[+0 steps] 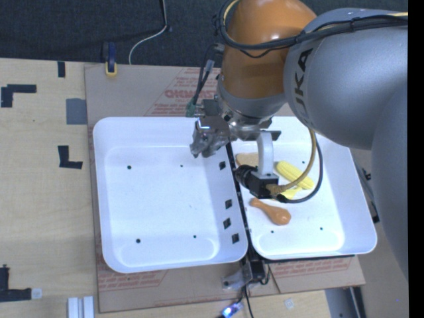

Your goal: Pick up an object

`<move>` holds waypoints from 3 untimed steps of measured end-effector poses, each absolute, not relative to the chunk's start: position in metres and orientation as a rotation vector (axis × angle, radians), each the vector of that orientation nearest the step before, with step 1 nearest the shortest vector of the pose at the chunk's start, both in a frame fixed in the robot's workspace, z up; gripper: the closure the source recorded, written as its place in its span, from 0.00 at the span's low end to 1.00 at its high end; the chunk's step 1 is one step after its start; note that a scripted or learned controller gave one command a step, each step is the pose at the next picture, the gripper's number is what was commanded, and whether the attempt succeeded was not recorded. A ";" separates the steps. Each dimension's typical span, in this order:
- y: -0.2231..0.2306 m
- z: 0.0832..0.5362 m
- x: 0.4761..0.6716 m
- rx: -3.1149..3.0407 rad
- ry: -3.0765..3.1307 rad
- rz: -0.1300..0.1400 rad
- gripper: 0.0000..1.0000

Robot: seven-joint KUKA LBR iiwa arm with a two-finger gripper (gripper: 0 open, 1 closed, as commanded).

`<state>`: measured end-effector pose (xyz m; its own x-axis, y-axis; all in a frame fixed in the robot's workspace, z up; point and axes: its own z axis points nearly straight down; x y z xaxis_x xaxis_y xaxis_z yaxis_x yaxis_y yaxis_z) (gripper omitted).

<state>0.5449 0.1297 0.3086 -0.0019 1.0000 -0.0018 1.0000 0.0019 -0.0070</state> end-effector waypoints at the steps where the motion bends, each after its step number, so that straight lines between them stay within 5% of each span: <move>1: 0.033 0.402 0.531 -2.236 -2.219 -0.008 1.00; 2: -0.004 0.289 0.480 -2.220 -2.210 0.019 1.00; 3: -0.061 0.344 0.534 -2.230 -2.224 -0.003 1.00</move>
